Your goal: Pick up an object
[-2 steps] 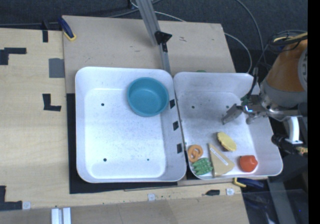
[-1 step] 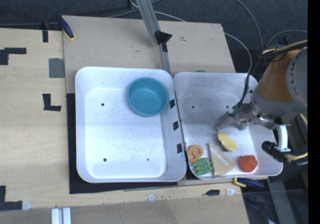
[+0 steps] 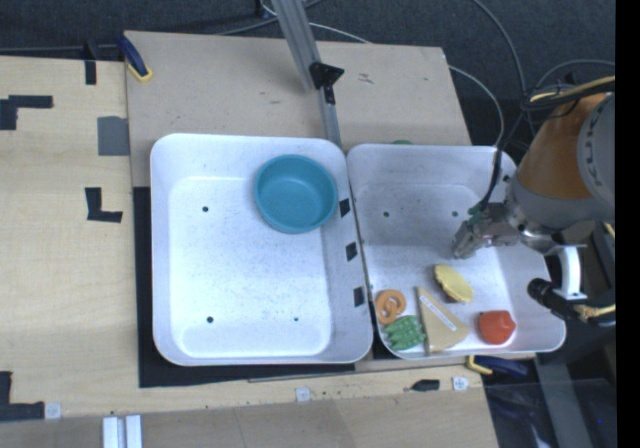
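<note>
the surface (image 3: 250, 76) carried two shallow white bins side by side, the left bin (image 3: 190, 266) and the right bin (image 3: 420, 186). the arm (image 3: 570, 166) reached in from the right and hung over the right bin's far right part. in the left bin, a blue bowl (image 3: 295, 193) sat near the upper right corner, well apart from everything else. the jaws (image 3: 470, 241) were low over the right bin's floor, near its middle; at this size it could not be told whether they were released or clenched, and nothing showed between them. the likely things to pick lay just below them along the near edge: a pale wedge (image 3: 440, 321), a yellow piece (image 3: 454, 283) closest to the jaws, a red piece (image 3: 496, 327) toward the right corner, a green piece (image 3: 404, 334) and a small orange ring (image 3: 390, 304) by the left wall. the risk, as judged here, was that the jaws would close on bare bin floor, since they sat beside the yellow piece and not over it. the ring, green piece and wedge lay touching or nearly so, so a descent there could knock one aside or catch two at once.
</note>
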